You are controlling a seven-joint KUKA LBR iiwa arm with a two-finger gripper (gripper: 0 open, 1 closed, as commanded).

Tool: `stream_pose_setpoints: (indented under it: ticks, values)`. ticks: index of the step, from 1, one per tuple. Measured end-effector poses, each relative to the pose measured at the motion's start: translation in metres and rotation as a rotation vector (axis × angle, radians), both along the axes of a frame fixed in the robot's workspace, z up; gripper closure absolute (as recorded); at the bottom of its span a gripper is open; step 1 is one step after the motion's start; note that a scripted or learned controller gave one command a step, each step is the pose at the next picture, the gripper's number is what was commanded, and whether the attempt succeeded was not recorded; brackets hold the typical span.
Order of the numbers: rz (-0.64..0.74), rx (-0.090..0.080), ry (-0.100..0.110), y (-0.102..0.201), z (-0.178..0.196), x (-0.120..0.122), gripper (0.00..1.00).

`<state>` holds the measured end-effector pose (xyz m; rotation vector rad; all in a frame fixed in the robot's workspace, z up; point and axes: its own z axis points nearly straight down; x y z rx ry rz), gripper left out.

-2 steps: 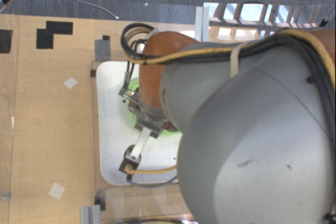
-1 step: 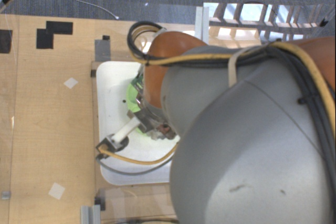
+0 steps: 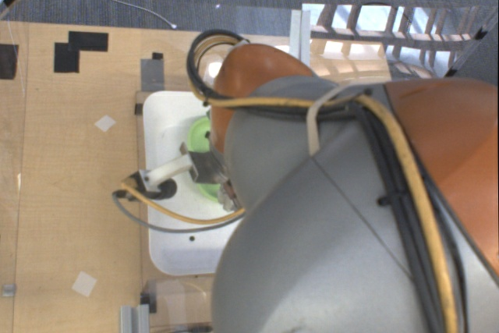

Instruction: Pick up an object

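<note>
- The arm (image 3: pixel 359 199) reaches in from the right and bulks over most of the view, with its wrist lowered into the white bin (image 3: pixel 168 246); that low stance suits a try at picking something off the bin floor.
- The gripper (image 3: pixel 204 166) is deep among cables and metal fittings, and I cannot tell how it stands or whether it has anything.
- A green object (image 3: pixel 199 138), the likely thing to pick, lies in the bin touching or just beside the gripper, partly above it and partly under it; only bits of green peek out, so its shape is unclear.
- A white cylindrical part (image 3: pixel 165 171) juts out to the gripper's left, with a black and yellow cable loop (image 3: pixel 152 195) drooping below it.
- The arm itself is what stands in the way, hiding the bin's right side.
- Farther to the gripper's left, the wooden surface (image 3: pixel 70 168) bears black markers (image 3: pixel 78 49) and small grey squares.
</note>
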<state>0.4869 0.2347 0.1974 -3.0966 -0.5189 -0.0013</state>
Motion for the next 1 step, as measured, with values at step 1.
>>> stream_pose_setpoints:
  ticks: [1]
  values:
    - [0.473, -0.001, -0.002, 0.0003, 0.0453, 0.0002, 1.00]
